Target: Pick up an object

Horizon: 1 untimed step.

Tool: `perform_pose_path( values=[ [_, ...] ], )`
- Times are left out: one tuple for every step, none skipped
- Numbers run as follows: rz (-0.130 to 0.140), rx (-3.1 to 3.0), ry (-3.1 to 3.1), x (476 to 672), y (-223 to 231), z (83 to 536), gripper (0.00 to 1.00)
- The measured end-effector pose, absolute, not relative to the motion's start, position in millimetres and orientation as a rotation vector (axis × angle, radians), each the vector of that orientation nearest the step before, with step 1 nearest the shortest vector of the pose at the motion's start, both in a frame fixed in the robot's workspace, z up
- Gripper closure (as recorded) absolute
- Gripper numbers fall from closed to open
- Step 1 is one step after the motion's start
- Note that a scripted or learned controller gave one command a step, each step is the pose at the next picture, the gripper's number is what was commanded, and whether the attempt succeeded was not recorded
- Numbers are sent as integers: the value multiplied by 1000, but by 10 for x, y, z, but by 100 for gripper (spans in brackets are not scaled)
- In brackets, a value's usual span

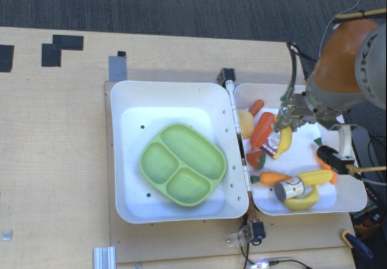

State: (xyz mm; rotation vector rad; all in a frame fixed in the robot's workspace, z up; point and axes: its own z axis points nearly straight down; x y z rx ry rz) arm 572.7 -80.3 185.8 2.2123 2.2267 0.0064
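Two bins: the left bin bears a green divided plate; the right bin bears a heap of toy food.
Arm: it reaches in from the right, and its gripper sits low over the right bin's middle.
Fingers: cannot tell whether they are open or closed; the wrist and the clutter hide the tips.
Nearest thing: a small banana lies just under the gripper, touching a white-and-red packet. Whether either is between the fingers I cannot tell.
Other pieces: a red pepper and a pale yellow fruit lie by the wall between the bins; a carrot, a small can and a larger banana lie at the near side.
Risk, crowding: the pieces touch each other, so the fingers may land on two at once and grip neither well.
Risk, slip: the banana is curved and smooth, and would likely slide out of a shallow pinch as the arm lifts.
Risk, push: a descent off centre could shove the packet aside and leave nothing in the grip.
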Motion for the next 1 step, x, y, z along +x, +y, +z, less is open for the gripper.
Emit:
perform_pose_path(
  values=[
    [3,2217,2222,4979,-790,2164,100]
  ],
)
